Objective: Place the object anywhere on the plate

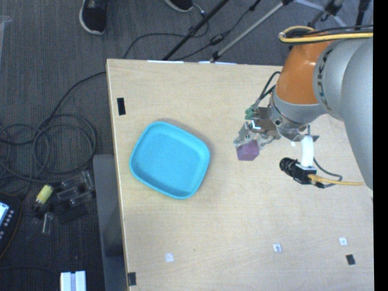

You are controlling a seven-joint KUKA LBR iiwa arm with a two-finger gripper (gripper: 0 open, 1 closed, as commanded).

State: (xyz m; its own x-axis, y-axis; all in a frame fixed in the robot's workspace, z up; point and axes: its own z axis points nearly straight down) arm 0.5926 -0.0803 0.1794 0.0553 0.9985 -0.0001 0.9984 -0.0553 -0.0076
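A light blue, rounded-square plate (170, 159) lies on the left half of the wooden bench top. To its right, a small purple block (247, 152) sits at the tip of my gripper (250, 140). The block's upper part is tucked between the two grey fingers, which are shut on it. The block is about a block's width from the plate's right rim and level with the plate's middle. The grey arm with its orange band (303, 80) comes in from the upper right and hides the bench behind it.
A black connector with a yellow cable (303, 171) hangs off the wrist, just right of the block. The bench edge (115, 162) runs close along the plate's left side. Black cables and stands lie on the floor beyond it.
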